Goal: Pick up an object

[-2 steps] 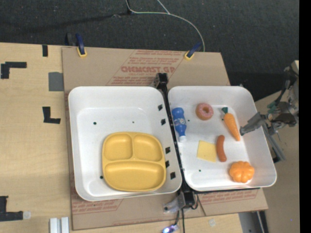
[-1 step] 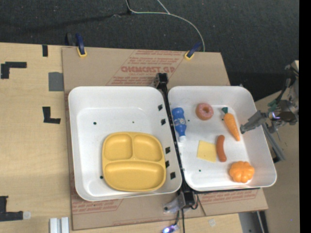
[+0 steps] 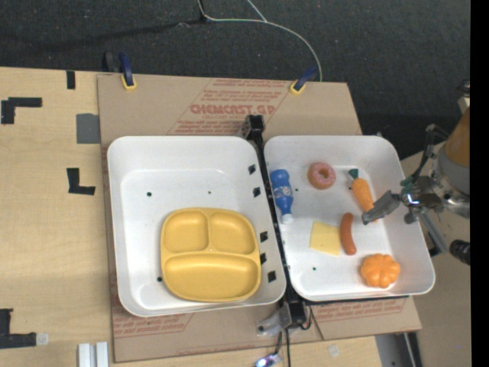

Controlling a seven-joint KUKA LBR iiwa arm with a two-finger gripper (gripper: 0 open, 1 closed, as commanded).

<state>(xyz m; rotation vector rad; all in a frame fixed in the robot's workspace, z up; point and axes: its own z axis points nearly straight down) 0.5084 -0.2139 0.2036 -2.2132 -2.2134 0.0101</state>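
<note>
two shallow white bins sit side by side on a cardboard sheet point(image 3: 229, 102) that covers the bench. the left bin point(image 3: 134, 167) carries a yellow divided plate point(image 3: 210, 253), lying toward its near edge and closer to its right wall. the right bin point(image 3: 382, 155) carries the small things: a blue bottle point(image 3: 281, 193) lies along its left wall with the white cap toward the near edge; a pink donut point(image 3: 322, 176) lies near the far edge, about the middle; a carrot point(image 3: 361, 192) lies just right of the donut, slanting toward the right wall; a yellow cheese wedge point(image 3: 325, 238) sits near the middle of the bin, with a sausage point(image 3: 348, 233) just beside its right edge; an orange pumpkin point(image 3: 380, 271) rests in the near right corner. the gripper point(image 3: 386, 207) hangs over the right wall of the right bin, close to the carrot's lower end, with one dark finger reaching into the bin; whether its fingers stand apart or together cannot be told, and nothing shows between them.
</note>
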